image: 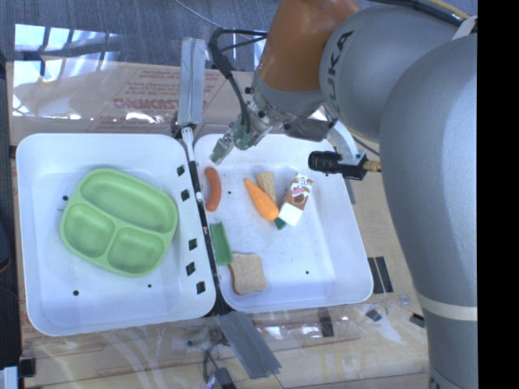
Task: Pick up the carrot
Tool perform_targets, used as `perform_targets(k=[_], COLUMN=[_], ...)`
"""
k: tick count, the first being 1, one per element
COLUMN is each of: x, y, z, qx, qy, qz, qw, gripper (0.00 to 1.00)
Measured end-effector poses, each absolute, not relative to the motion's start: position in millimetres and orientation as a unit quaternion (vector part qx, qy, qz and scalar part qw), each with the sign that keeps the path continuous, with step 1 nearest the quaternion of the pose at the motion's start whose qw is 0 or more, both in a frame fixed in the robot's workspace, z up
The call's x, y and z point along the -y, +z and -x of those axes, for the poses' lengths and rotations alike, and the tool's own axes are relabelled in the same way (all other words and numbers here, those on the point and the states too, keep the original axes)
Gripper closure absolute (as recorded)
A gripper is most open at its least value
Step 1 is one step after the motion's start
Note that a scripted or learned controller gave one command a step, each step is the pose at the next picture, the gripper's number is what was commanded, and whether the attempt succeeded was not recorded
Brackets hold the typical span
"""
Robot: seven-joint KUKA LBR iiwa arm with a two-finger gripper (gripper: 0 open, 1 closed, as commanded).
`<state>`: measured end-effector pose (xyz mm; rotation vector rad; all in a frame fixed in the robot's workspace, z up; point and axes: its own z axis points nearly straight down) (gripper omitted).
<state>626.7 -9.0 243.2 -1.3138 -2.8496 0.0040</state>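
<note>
From the overhead camera I am seeing the grey two-finger gripper (223,146) hanging over the far left corner of the right shallow white bin (340,258); I cannot tell its state. The tapered orange carrot (261,199) is lying in that bin's middle, apart from the gripper, between a reddish sausage (212,188) and a small bottle (294,200).

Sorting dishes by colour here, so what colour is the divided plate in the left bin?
Light green: the divided plate shows best in the camera view.
</note>
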Motion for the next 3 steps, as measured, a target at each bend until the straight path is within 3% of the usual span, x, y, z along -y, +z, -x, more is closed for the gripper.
perform_targets(k=[1,2,3], x=[7.0,-39.5,-99.7], y=[232.1,227.9,269.8], z=[-611.6,-656.3,-656.2], qx=[0.824,0.762,0.733], qy=[0.0017,0.0007,-0.0001], qz=[0.567,0.648,0.681], qw=[0.002,0.000,0.000], gripper=[1.00,1.00,1.00])
